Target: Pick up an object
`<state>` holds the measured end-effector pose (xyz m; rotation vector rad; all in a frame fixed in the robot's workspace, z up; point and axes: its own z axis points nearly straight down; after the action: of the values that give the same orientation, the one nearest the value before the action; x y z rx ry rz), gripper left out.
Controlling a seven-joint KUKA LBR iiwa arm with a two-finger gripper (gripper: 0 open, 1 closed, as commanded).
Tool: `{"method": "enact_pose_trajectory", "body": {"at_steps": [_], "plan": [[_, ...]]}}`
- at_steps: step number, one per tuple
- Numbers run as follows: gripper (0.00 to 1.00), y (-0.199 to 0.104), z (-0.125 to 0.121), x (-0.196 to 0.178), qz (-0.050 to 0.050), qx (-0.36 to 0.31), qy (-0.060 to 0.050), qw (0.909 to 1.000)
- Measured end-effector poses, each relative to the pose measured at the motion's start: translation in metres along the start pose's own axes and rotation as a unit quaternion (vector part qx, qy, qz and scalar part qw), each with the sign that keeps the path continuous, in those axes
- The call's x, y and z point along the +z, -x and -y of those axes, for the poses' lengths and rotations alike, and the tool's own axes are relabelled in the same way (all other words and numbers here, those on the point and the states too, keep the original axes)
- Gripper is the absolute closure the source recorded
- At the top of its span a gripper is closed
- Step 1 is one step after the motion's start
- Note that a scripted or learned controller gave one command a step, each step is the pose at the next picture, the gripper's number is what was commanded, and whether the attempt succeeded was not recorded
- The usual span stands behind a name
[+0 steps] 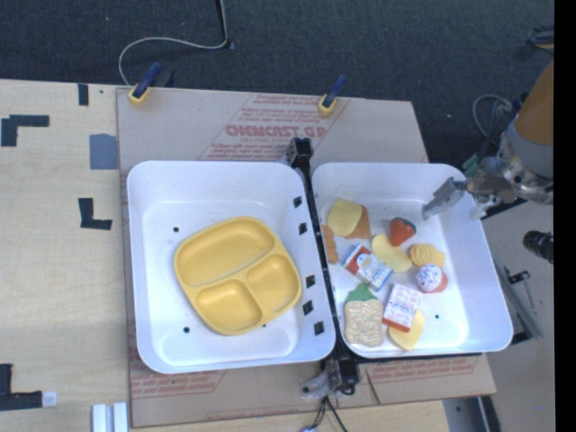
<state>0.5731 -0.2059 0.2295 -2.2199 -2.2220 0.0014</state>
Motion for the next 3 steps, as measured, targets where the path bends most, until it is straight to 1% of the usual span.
{"method": "enact_pose_trajectory", "body": {"at_steps": [1, 2, 3], "plan": [[0.00, -0.015, -0.040, 0.116, 0.000, -0.001, -0.001, 1.0000], [0.00, -0.046, -0.036, 0.144, 0.001, 0.000, 0.002, 1.0000], [1.00, -0.048, -0.038, 0.131, -0.001, -0.001, 0.004, 1.0000]]}}
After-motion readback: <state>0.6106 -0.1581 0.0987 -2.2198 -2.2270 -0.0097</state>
